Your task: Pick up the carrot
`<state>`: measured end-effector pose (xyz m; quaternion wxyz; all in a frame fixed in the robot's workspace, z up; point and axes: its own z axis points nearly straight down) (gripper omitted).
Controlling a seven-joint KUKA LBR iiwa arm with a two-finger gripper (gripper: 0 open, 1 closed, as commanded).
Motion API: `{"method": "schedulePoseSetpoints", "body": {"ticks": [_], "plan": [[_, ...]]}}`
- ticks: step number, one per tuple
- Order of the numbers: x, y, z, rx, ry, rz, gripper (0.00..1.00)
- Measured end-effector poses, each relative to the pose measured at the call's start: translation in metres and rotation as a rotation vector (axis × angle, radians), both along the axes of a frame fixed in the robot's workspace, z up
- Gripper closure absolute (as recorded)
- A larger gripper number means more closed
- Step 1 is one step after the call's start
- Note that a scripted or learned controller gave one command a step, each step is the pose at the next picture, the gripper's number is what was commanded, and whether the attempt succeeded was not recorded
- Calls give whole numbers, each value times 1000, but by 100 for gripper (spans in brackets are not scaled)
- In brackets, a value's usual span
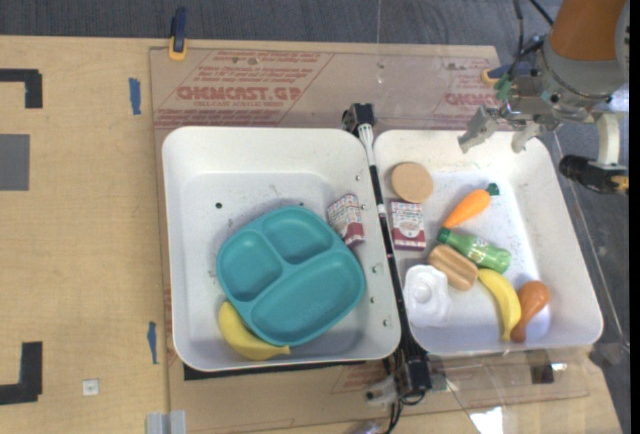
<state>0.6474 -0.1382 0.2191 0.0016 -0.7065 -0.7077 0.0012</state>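
The carrot [469, 207] is seen lying in the right bin [575, 252], tilted, its green top toward the far right wall, just above the green bottle [475, 248] and right of the round cookie [411, 182]. The gripper [498, 130] is held over the bin's far edge, well apart from the carrot, its fingers spread apart with nothing between them.

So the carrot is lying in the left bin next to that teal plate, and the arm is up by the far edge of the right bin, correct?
Not quite. The camera view shows the carrot in the right bin, beside the green bottle. The teal plate is in the left bin, away from it. The arm is indeed by the right bin's far edge.
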Motion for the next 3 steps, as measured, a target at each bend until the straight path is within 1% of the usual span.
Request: {"method": "schedulePoseSetpoints", "body": {"ticks": [1,2,3], "plan": [[-38,-30,-123,-3,-10,-33,0],[-38,-29,-116,-3,-7,-33,100],[-79,9,-9,-2,-7,-211,100]]}}
